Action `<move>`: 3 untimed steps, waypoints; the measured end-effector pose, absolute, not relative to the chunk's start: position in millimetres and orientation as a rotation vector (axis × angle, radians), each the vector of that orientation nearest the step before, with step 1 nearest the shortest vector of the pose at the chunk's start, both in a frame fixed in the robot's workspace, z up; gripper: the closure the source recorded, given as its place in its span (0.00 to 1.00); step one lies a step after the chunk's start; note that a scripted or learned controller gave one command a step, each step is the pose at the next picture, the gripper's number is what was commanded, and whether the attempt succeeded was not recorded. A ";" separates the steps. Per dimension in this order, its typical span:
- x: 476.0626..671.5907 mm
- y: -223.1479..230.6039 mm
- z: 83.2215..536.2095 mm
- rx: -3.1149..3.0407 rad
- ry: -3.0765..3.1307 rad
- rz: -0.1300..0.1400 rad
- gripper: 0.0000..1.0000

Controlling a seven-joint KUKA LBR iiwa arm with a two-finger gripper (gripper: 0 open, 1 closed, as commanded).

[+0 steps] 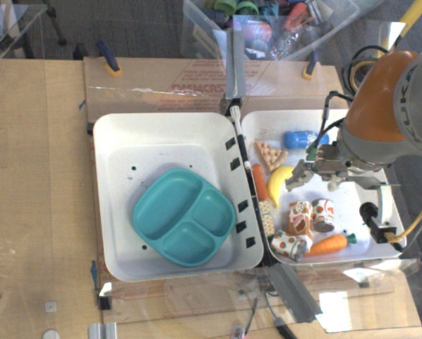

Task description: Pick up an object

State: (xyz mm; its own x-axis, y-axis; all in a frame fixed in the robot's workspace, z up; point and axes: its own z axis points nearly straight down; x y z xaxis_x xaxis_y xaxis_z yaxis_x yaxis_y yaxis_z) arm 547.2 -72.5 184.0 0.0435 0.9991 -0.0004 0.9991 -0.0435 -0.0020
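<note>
Toy food fills the right white bin [380,122]: a blue object [298,140] near the far wall, a pizza slice [269,154] beside it, a yellow banana [278,184] just below that, and an orange carrot-like stick [259,181] along the left wall. Nearer the front lie patterned red-and-white pieces [300,217] and a carrot [327,244] with a green top. The gripper [313,174] hangs over the middle of this bin, close to the banana and above the patterned pieces; whether its fingers are spread or closed cannot be made out, and nothing is seen between them. The left white bin [119,140] holds a teal divided plate [184,216] lying flat. Behind the bins stands a clear tub [197,6] of mixed colourful items.
</note>
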 end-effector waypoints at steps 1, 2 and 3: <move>516.0 -91.4 88.8 -2.135 -2.313 -0.010 0.00; 516.5 -93.4 98.6 -2.141 -2.314 -0.009 1.00; 507.3 -63.5 197.8 -2.252 -2.189 0.003 1.00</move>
